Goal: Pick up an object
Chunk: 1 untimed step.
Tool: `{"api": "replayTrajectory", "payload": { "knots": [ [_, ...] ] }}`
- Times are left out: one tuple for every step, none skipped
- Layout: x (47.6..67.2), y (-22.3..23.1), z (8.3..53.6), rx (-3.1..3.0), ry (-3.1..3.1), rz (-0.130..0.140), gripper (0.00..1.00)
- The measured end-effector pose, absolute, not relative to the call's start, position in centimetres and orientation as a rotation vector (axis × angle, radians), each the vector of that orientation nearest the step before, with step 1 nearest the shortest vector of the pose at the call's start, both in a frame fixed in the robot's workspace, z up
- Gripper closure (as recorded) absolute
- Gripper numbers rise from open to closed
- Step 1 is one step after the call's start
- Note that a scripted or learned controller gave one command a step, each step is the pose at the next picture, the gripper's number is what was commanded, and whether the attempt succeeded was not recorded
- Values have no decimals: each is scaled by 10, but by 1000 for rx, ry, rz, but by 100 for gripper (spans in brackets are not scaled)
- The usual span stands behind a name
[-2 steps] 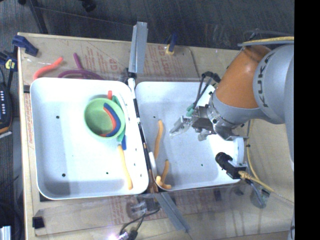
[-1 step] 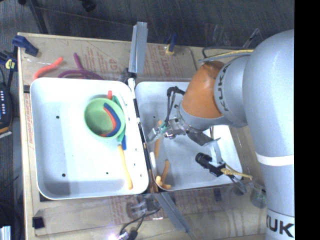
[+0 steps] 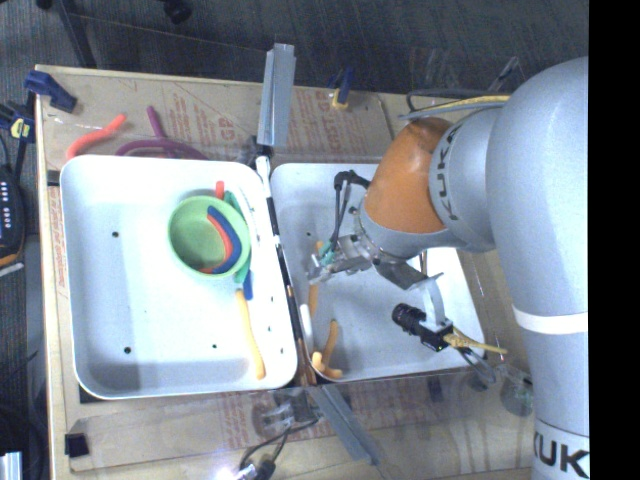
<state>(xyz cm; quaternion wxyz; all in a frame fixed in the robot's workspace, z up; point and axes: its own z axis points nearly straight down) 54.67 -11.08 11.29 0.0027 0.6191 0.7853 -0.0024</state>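
"KUK…" lettering reads twice on the grey arm (image 3: 545,218), by the orange band (image 3: 400,193) and at bottom edge; bench (image 3: 190,118) print illegible.

Bowl (image 3: 205,236) in left bin (image 3: 120,298), stick (image 3: 251,336) just beside it, hand (image 3: 325,260) over right bin (image 3: 385,356).

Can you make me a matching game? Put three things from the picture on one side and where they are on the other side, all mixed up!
Things:
1. round green plastic bowl
2. thin orange-red stick
3. small tan curved piece

Places:
A. on the wooden bench, outside the bins
B. in the right white bin
C. in the left white bin

Pairs: 1-C, 2-A, 3-B.
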Motion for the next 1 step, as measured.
{"api": "replayTrajectory", "payload": {
  "knots": [
    [528,-69,192,2331,2108,-2,100]
  ]
}}
